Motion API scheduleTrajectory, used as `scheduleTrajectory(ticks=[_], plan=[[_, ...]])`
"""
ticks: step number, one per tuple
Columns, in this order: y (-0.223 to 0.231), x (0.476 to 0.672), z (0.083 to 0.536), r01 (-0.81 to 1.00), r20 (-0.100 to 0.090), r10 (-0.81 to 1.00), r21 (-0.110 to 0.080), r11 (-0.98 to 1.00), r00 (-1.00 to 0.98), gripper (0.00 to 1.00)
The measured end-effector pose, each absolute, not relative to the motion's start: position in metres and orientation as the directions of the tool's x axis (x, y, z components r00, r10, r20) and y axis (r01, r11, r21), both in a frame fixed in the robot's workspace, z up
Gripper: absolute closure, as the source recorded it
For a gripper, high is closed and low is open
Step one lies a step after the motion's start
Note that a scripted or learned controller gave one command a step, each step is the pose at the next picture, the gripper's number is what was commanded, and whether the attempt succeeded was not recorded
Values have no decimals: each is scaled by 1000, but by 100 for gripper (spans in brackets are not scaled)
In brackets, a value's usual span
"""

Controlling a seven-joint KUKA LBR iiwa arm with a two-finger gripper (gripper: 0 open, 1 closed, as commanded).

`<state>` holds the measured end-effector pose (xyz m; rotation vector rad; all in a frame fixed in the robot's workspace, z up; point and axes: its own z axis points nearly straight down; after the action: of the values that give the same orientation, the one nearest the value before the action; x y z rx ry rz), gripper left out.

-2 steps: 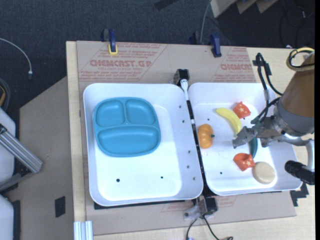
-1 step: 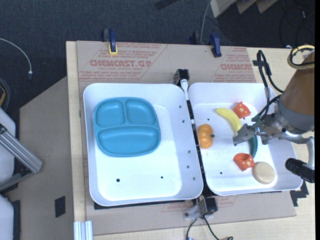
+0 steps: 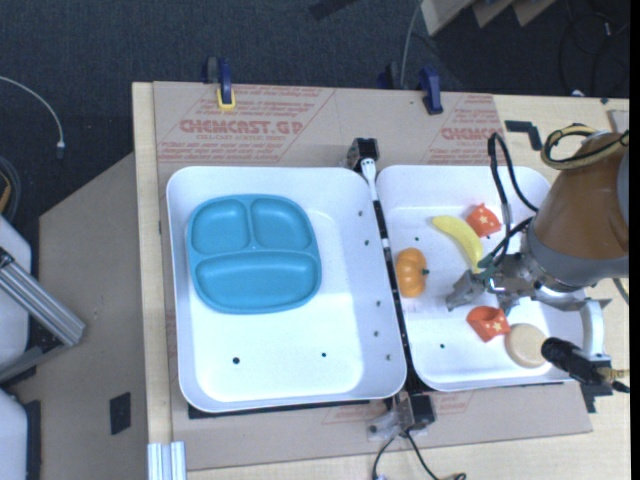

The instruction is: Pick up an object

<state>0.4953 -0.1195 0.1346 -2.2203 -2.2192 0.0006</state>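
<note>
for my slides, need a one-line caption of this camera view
Gripper hovers among banana, orange, red pieces.

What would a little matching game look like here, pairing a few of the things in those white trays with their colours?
Things:
1. divided plate
2. banana
3. round fruit by the middle divider
4. disc in the right bin's near corner

Colours:
a. orange
b. cream
c. blue
d. yellow

Pairs: 1-c, 2-d, 3-a, 4-b

Bench (image 3: 300, 118) with two bins (image 3: 285, 373)
</note>
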Motion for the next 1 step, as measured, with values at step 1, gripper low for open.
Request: scheduleTrajectory(ticks=[1], plan=[[-119, 495, 82, 1000, 2, 1000, -3, 0, 0, 0]])
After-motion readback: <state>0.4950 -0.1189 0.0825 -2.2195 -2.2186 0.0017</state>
